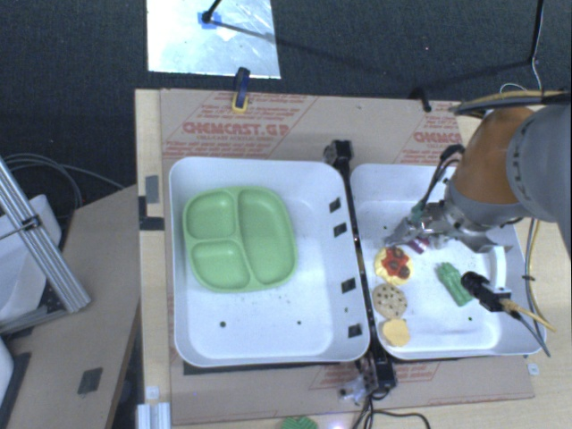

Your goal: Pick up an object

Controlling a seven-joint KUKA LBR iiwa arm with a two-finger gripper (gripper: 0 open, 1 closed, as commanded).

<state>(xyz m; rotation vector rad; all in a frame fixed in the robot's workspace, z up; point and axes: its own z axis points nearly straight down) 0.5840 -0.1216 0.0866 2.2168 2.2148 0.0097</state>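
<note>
Left bin (214,329): beside the right bin, holds a green divided plate (239,238). Right bin (447,333): landmark. Arm (500,168): reaches over its far right part. Gripper (404,236): low over its left part, just above the pizza slice; finger state cannot be told. Green toy (454,284): right of centre. Pizza slice (393,264): left side. Cookie (389,300): below it. Yellow piece (395,332): near left corner.

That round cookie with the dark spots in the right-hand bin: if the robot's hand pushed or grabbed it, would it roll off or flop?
The cookie lies flat, so it would probably slide, not roll. It looks like a stiff toy disc, likely light. Being thin and low against the bin floor, it may be awkward to pinch.
</note>
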